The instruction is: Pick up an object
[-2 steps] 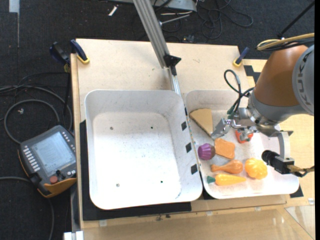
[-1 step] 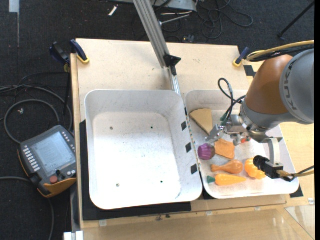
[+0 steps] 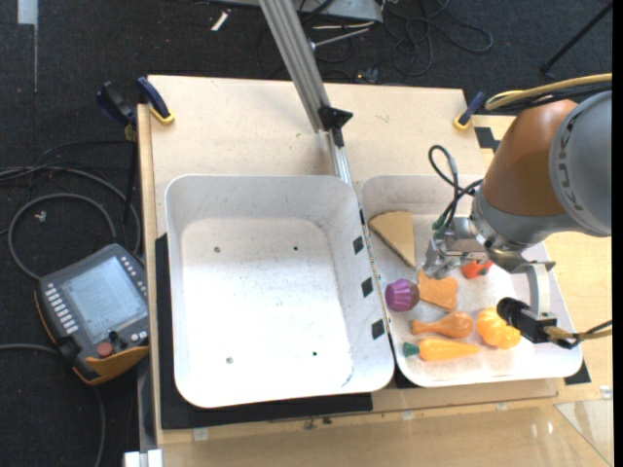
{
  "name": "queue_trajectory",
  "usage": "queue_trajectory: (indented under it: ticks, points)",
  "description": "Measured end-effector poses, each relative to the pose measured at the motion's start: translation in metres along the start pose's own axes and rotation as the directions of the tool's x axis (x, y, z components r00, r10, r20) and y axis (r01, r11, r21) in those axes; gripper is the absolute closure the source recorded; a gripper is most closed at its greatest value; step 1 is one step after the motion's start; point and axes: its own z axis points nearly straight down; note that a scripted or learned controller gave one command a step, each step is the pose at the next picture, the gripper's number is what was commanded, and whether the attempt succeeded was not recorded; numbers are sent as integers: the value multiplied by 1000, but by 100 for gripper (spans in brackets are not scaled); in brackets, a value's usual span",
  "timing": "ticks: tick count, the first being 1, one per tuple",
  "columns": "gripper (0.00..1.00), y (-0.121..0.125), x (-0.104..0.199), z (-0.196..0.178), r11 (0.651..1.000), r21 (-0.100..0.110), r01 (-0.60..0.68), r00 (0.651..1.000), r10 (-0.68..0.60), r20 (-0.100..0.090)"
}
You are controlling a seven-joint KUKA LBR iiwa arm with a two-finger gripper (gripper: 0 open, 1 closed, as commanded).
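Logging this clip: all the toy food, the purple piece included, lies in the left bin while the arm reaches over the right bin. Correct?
Not quite. The camera view shows the toy food, including the purple piece, in the right bin, not the left bin. The arm does reach over the right bin.

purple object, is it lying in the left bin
No, the purple object lies in the right bin, near its left wall, beside the orange pieces.

Bright even overhead light, soft shadows, mild glare on white bins (image 3: 195, 202), sharp focus.
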Motion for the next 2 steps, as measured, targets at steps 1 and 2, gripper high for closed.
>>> queue_trajectory:
  ticks: [1,2]
  points:
    - [100,0,4,-63,1000,-6,4,1000,-4,1]
    - [100,2,4,-100,1000,-5,4,1000,-4,1]
